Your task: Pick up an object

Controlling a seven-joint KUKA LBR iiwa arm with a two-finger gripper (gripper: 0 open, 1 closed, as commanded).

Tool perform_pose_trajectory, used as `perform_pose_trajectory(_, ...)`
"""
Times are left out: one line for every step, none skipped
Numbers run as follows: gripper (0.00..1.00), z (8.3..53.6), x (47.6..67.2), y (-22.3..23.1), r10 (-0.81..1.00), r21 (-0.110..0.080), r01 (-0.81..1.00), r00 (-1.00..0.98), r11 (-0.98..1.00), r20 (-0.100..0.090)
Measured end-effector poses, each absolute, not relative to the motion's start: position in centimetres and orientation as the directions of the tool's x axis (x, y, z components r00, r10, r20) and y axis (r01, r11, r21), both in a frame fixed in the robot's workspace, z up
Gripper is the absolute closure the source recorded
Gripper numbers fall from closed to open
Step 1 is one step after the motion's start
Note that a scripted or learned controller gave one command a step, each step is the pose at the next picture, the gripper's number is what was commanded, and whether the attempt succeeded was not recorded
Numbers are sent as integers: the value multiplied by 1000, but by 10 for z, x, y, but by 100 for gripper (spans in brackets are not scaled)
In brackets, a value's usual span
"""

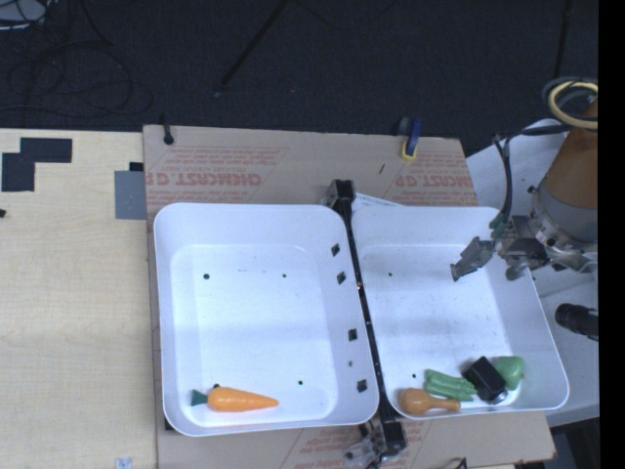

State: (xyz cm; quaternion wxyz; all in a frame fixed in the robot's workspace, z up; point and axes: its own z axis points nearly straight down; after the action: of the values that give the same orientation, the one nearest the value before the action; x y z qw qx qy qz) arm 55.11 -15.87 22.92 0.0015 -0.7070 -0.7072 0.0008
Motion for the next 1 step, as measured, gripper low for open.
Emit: perform_pose_trajectory(0,514,603,-212,1000,16,1000,-4,4,-8)
